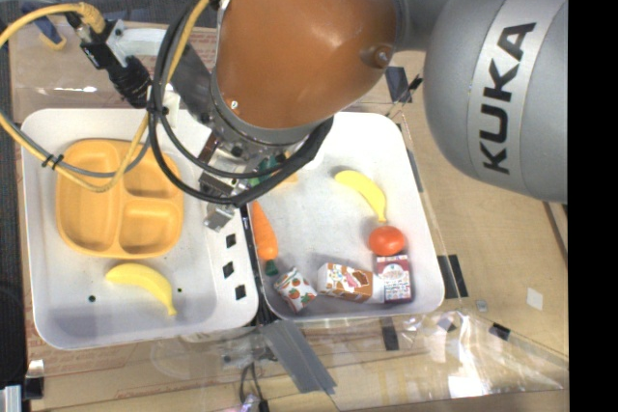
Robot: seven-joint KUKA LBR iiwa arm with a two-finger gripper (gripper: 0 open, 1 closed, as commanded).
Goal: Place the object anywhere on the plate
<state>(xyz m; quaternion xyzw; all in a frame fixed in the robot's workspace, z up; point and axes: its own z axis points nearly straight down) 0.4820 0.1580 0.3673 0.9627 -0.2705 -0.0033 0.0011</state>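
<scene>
A: Plate [118,198] first, since you'll place everything from it. It's the yellow divided one lying in the left bin [43,304], toward that bin's far end, with cables looped over its upper edge.

B: And the object you want on it?

A: You have a few candidates. A banana [142,286] lies just below the plate in the same bin, close to its near edge but not on it. Everything else sits right of the plate, across the divider in the right bin [410,169]: a carrot [264,234] nearest the plate along the dividing wall, a second banana [364,192] farther right, a tomato [387,239] beyond that, and three small cartons [348,283] in a row along that bin's near edge.

B: Where's the arm [319,34]?

A: Its orange wrist band hangs up and to the right of the plate, above the wall between the bins. You'll see the gripper [237,174] tucked underneath it, just right of the plate's upper corner.

B: Jaws spread or pinching?

A: You cannot tell; the wrist and cabling hide them.
</scene>
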